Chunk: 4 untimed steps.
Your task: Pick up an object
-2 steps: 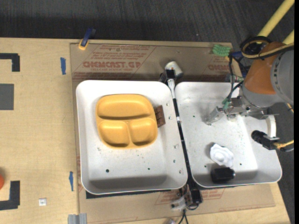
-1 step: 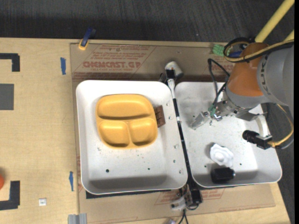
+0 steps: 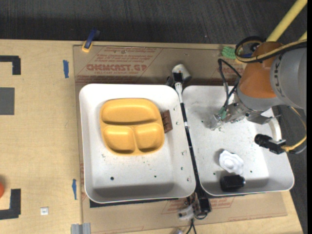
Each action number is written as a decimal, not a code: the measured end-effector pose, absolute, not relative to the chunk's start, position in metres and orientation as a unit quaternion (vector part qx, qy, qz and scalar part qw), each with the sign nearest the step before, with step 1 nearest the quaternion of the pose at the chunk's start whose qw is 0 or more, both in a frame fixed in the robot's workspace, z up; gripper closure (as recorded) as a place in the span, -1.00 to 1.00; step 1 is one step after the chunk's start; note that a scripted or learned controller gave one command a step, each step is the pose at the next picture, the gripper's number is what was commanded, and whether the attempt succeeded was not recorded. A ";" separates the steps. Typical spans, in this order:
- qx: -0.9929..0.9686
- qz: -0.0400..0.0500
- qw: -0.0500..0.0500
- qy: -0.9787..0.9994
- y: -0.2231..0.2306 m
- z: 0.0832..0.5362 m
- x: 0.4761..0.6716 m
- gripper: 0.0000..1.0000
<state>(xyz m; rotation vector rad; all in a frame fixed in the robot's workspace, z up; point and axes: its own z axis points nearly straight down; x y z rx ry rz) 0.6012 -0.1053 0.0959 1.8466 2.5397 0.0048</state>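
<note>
Now the gripper [image 3: 218, 118] sits low in the right white bin [image 3: 258, 95].
Whether it is wide or narrow cannot be told; a crumpled white object [image 3: 230, 161] and small black block [image 3: 232, 182] lie apart.

The grey arm [image 3: 292, 77] wears an orange band, with black and yellow cables looped, apparently, above it.

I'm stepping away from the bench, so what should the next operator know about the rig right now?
Gripper: low over the right bin, upper part; nothing seen between its fingers.
Right bin: white crumpled object and black object near the front edge, both untouched.
Left bin: yellow divided tray, small brown block at its right side.
Done: nothing picked yet.
Left: grasp and lift one object.
</note>
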 end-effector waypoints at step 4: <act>0.734 0.000 0.000 0.679 -0.075 0.185 0.520 -1.00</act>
